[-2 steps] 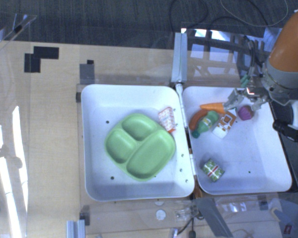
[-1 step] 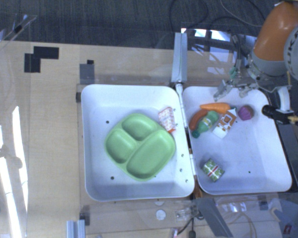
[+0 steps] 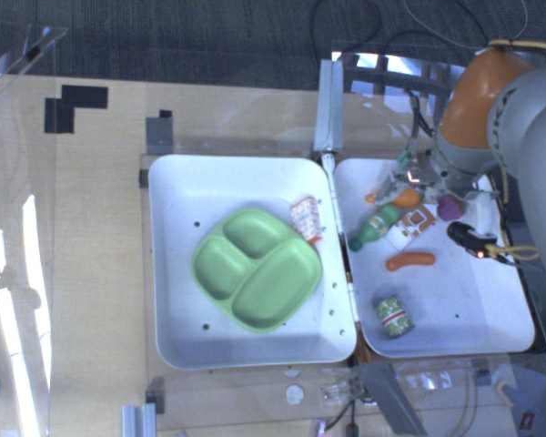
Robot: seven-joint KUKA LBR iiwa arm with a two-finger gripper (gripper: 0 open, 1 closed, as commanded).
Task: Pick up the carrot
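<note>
1. The left bin [image 3: 177, 335] holds a green divided plate [image 3: 257, 269], with a small red-and-white packet [image 3: 306, 218] at the plate's upper right edge.
2. In the right bin [image 3: 455, 330], a green bottle [image 3: 373, 228] lies tilted, above a can [image 3: 392, 316] and a sausage [image 3: 410, 261].
3. The carrot [image 3: 400, 196] lies near the bin's top, just below the gripper [image 3: 413, 173]; I cannot tell its grip state.
4. A purple item [image 3: 449, 208] sits further right.
</note>
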